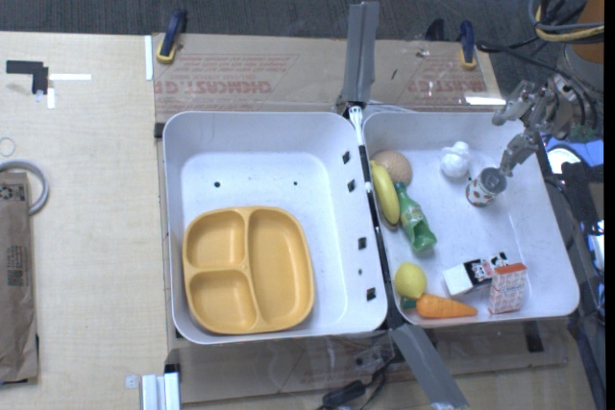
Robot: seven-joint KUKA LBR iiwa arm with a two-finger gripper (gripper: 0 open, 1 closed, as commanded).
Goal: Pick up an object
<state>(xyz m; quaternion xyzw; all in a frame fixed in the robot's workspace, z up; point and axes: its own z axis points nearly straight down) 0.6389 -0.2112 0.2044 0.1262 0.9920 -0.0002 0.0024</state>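
The right bin [538,235] holds several small items: a yellow banana [385,194] against a brown round fruit [395,166], a green bottle [417,223], a lemon [410,280], a carrot [445,307], a red-and-white carton [507,288], a black-and-white box [473,274], a white lump [455,159] and a small round white-and-orange piece [480,191]. My gripper [502,145] hangs over the bin's far right corner, just right of and above the round piece. Its two fingers stand apart, open, with nothing between them.
The left bin [240,144] carries a yellow divided plate [249,268]. A grey divider [361,53] rises between the bins at the back. Cables and the arm's body [577,34] crowd the right side. A brown bag [14,274] lies on the bench at far left.
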